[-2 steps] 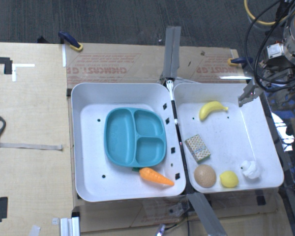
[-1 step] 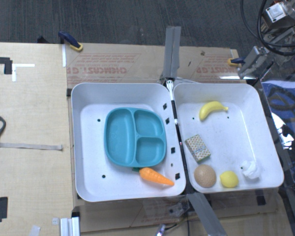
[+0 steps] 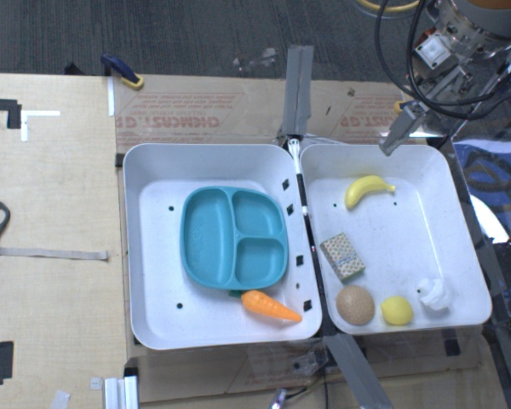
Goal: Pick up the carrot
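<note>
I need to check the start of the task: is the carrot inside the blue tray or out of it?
Out. The carrot lies on the left bin floor, against the front edge of the blue tray.

One fixed camera above the bench (image 3: 51, 186) — looking down (at a slant).

Left bin (image 3: 145, 254): a blue tray (image 3: 234, 237), with the carrot (image 3: 271, 307) touching its lower edge.
Right bin (image 3: 460, 228): banana (image 3: 368, 189), small box (image 3: 342, 256), brown ball (image 3: 355, 305), lemon (image 3: 398, 310), maybe a small white toy (image 3: 433, 294).
Gripper (image 3: 402, 131): above the right bin's back edge.
</note>
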